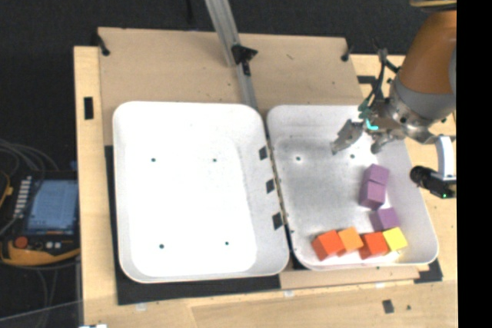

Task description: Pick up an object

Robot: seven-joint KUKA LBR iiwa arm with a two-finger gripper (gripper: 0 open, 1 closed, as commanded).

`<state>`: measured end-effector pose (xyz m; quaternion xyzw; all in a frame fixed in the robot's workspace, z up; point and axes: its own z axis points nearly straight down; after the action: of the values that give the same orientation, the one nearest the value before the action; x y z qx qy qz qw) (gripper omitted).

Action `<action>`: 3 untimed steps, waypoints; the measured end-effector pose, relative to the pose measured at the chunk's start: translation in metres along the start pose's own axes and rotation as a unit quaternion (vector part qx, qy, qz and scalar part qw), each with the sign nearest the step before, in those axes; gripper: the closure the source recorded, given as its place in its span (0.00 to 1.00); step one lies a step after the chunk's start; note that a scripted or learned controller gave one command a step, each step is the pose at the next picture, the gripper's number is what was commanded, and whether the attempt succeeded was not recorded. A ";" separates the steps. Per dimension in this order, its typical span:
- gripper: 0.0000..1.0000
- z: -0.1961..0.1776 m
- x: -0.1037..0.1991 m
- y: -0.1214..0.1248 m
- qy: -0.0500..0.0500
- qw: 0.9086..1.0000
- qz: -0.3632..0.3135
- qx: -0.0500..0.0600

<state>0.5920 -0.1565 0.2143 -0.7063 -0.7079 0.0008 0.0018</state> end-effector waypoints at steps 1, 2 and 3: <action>0.00 -0.003 0.000 0.001 0.000 1.000 0.000 -0.002; 0.00 0.060 -0.001 0.002 -0.002 1.000 0.002 0.000; 0.00 0.113 -0.003 0.001 -0.002 1.000 0.003 0.000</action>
<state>0.5931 -0.1591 0.1016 -0.7083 -0.7059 0.0022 0.0008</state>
